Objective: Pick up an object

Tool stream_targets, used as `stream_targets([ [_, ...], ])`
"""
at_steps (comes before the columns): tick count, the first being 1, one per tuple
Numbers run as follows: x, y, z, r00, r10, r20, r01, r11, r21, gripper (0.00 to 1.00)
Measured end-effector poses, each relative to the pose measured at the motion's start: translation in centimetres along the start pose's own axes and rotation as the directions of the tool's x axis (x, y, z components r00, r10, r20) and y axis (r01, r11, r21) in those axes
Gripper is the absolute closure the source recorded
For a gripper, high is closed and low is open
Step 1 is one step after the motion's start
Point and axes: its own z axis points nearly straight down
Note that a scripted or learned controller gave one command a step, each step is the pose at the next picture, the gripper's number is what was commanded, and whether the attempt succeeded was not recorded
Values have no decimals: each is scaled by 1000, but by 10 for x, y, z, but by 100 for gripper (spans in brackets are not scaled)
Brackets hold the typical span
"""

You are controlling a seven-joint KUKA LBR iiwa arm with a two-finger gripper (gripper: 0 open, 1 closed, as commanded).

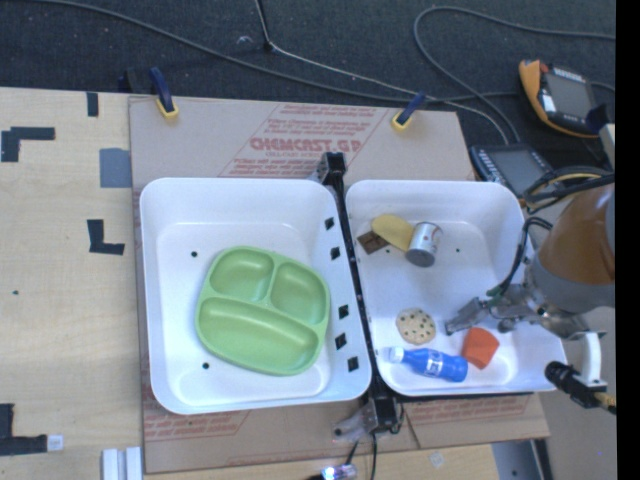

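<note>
2 white bins sit on the tabletop. The tool (468,316) hovers in the right bin (500,203), just above-left of the orange block (481,347); the blue bottle (428,363) lies below, long axis left-right. Tool opening cannot be told; nothing is visibly held.

orange block (481,347) lies beside blue bottle (428,363), right bin.

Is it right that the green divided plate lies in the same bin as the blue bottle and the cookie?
Not quite. The camera view shows the green divided plate alone in the left bin, while the blue bottle and the cookie lie in the right bin.
</note>
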Motion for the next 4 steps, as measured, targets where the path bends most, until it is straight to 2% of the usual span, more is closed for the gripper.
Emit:
stream_targets([
  [1, -1, 2, -12, 1000, 0, 4, 0, 1000, -6, 100],
  [4, 13, 17, -164, 1000, -2, 2, 2, 1000, -7, 100],
])
